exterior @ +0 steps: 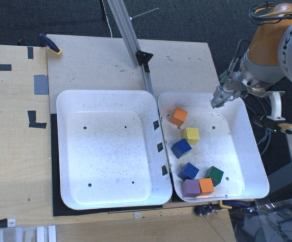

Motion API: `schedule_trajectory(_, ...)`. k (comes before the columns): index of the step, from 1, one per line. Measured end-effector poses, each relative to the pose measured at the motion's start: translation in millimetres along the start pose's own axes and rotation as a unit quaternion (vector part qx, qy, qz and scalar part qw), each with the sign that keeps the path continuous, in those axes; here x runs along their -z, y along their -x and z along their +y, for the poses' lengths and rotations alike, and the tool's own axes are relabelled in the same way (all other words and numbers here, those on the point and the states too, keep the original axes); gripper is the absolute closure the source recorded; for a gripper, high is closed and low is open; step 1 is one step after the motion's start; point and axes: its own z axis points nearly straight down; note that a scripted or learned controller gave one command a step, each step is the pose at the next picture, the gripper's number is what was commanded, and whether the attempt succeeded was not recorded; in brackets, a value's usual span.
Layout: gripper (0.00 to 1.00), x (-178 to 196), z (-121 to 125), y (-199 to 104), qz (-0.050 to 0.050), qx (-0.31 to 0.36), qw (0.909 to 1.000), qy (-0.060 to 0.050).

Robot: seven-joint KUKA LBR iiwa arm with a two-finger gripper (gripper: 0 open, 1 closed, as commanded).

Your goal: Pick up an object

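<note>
The right bin (236,185) holds several small blocks. An orange block (178,116) lies near its far left, with a yellow block (191,134) and a blue block (181,147) just below it. Closer to the front lie another blue block (189,170), a green block (215,175), a purple block (191,187) and a small orange block (206,185). My gripper (218,102) hangs over the bin's far right rim, up and to the right of the blocks and apart from them all. Nothing shows between its tips.
The left bin (105,150) sits beside the right one. A slanted metal rail (128,29) runs down to the gap between the bins. A blue and yellow clamp (50,44) lies at the bench's far left. Cables hang at the right edge.
</note>
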Motion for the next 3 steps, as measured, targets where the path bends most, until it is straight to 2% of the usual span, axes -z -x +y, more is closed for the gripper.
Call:
schedule_trajectory(1, 1.0, 52.8, 1.4, -0.3, 0.0, 0.0, 1.0, 0.0)
schedule_trajectory(3, 1.0, 45.9, -25.0, -91.6, 0.001, 0.002, 1.0, -0.004)
